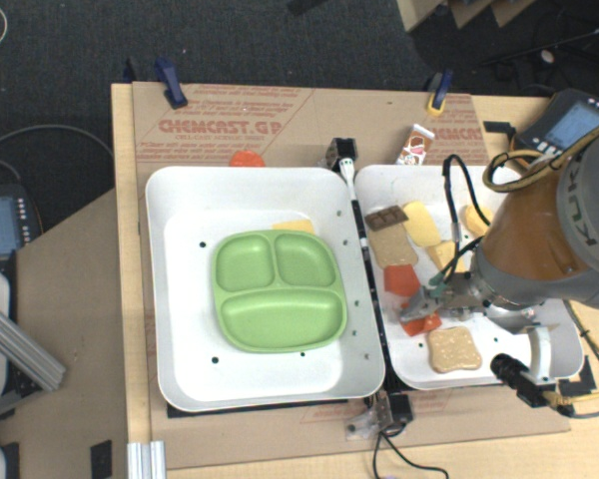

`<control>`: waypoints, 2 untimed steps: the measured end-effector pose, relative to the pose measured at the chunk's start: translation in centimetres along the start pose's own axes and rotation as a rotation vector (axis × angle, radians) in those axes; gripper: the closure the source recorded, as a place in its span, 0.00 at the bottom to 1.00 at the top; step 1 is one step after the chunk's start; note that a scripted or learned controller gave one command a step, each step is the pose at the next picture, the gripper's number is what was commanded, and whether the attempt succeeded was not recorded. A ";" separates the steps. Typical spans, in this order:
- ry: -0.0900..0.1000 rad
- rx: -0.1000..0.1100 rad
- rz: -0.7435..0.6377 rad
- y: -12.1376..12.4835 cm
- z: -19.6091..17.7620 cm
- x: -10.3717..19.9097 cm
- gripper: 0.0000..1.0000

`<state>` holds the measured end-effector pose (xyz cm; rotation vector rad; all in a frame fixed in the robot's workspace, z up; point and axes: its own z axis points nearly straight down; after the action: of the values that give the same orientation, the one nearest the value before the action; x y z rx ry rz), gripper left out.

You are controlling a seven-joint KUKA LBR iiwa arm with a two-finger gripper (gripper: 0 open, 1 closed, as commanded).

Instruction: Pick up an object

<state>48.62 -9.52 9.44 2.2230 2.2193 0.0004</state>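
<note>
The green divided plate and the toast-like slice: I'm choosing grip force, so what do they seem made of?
Green divided plate: probably rigid moulded plastic, with a uniform colour and soft sheen. Toast-like slice: likely toy food of foam or plastic, matte tan with a speckled face; which one is unclear.

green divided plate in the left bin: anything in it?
Empty. All three compartments of the green plate show bare green; a yellow piece lies behind its far rim.
</note>
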 end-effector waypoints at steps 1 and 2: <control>-0.002 -0.005 -0.004 6.9 0.5 -1.4 0.00; -0.002 -0.005 -0.005 11.0 0.8 0.3 0.00</control>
<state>59.62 -9.23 8.62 2.2133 2.2215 0.0037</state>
